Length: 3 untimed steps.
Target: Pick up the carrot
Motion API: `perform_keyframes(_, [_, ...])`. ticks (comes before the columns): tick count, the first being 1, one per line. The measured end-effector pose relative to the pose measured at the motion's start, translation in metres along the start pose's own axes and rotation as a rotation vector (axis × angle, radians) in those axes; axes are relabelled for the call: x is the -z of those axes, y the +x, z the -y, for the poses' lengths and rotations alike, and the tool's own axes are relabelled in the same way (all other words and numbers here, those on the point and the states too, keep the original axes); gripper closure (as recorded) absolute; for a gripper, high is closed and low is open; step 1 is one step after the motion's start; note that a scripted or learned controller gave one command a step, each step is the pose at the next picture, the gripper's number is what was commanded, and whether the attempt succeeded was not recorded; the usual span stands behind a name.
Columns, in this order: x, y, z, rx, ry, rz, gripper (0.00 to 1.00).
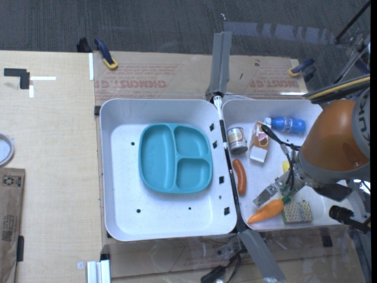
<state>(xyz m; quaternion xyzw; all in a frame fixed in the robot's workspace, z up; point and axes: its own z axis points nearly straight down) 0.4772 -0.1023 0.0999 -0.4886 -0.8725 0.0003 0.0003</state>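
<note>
From my remote station I log the following. The desk [47,99] carries two shallow white bins side by side. The left bin [118,175] holds a teal divided plate [175,158] lying flat near its middle, apart from every wall.

The carrot [265,211] lies in the right bin [306,217], near the front wall and toward the left corner, its narrow tip pointing to the divider and its thick end toward the sponge. It rests on the bin floor. A green-and-tan sponge [297,212] lies just beside its thick end. A sausage [239,176] lies lengthwise along the divider, behind the carrot and apart from it. A small can [237,140] stands further back, with a small carton [260,144] just beside it and a blue bottle [287,124] on its side near the rear wall.

The arm enters from the right, its orange band over the right bin. The gripper [278,191] sits low, just above and behind the thick end of the carrot. I cannot tell whether the jaws are parted or closed; the wrist and cabling obscure them. I see nothing held between them.
</note>
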Motion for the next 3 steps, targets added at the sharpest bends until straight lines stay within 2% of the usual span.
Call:
perform_keyframes(1, [0.009,-0.001,0.0,-0.003,0.0,0.001,1.0])
perform_keyframes(2, [0.096,-0.035,-0.041,-0.055,-0.001,0.002,1.0])
perform_keyframes(3, [0.155,-0.045,0.002,-0.571,0.001,0.002,1.0])
